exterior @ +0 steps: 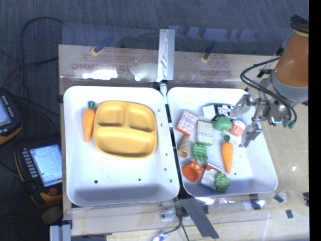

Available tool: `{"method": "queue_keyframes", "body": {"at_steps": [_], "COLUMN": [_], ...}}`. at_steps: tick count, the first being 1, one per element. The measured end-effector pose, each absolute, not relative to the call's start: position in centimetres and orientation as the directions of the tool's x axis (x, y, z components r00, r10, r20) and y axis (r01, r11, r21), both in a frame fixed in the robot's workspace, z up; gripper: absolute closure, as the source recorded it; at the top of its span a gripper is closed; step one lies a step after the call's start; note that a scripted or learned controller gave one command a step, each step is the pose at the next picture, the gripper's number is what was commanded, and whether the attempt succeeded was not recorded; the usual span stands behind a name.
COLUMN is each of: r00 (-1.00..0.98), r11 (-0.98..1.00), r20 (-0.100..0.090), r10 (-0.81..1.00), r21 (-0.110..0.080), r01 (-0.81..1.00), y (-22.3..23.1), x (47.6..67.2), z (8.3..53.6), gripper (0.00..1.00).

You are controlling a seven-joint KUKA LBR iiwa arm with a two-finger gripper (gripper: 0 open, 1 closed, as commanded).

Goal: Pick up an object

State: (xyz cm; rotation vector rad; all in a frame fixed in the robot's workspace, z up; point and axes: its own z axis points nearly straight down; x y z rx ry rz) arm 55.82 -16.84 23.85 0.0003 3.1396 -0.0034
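Stage: pre-grasp | gripper (244, 120) above right bin (266, 172), fingers spread wide, holding nothing | nearest: green ball (222, 123), carrot (227, 154) | remaining: descend, close, lift.

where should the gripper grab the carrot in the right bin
Grip the carrot across its thick orange middle, coming straight down from above. It lies flat, lengthwise top to bottom, green top up, with bare bin floor on its right side, so the fingers would probably fit left and right of it.
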Motion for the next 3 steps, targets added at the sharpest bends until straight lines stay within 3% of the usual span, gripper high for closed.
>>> {"method": "queue_keyframes", "body": {"at_steps": [1, 2, 3], "r00": [-1.000, -1.000, -0.995], "r11": [1.000, 1.000, 0.995], "r20": [-0.013, -0.015, -0.031], "r10": [0.001, -0.027, -0.095], "r21": [-0.006, -0.007, -0.012], "r01": [0.001, -0.027, -0.095], "y": [-18.3, -17.3, -16.9], "x": [56.8, 54.8, 53.2], "z": [9.0, 9.0, 9.4], "gripper": [0.00, 0.00, 0.00]}}
